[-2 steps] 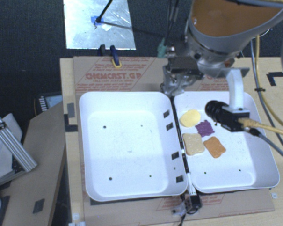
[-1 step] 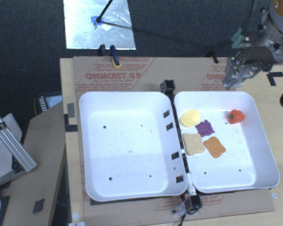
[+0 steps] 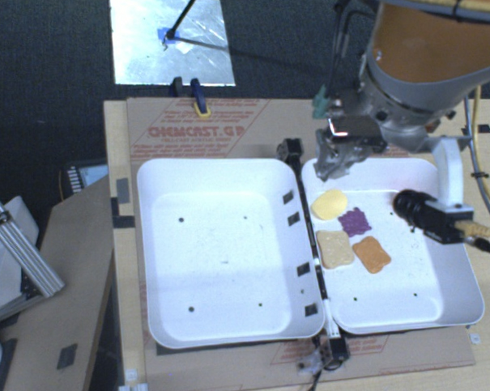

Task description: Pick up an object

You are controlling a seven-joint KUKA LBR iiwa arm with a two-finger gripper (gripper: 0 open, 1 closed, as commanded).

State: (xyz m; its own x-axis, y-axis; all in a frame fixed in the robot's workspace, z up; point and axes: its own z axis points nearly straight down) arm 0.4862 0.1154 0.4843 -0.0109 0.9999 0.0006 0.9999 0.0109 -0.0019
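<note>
bins [image 3: 211, 172] smooth white plastic, slight gloss; beside them cardboard [image 3: 226, 122] matt brown; foil sheet [image 3: 173, 40] behind cardboard shiny, crinkled.

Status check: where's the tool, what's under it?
Tool above right bin's far-left corner. Yellow round piece just below it, unheld. Purple, tan, orange pieces clustered alongside.

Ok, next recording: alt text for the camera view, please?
A grey and orange robot arm's claw hovers over the far left corner of the right white bin, just above four small pieces clustered there: yellow, purple, tan and orange. The left white bin lies alongside.
</note>
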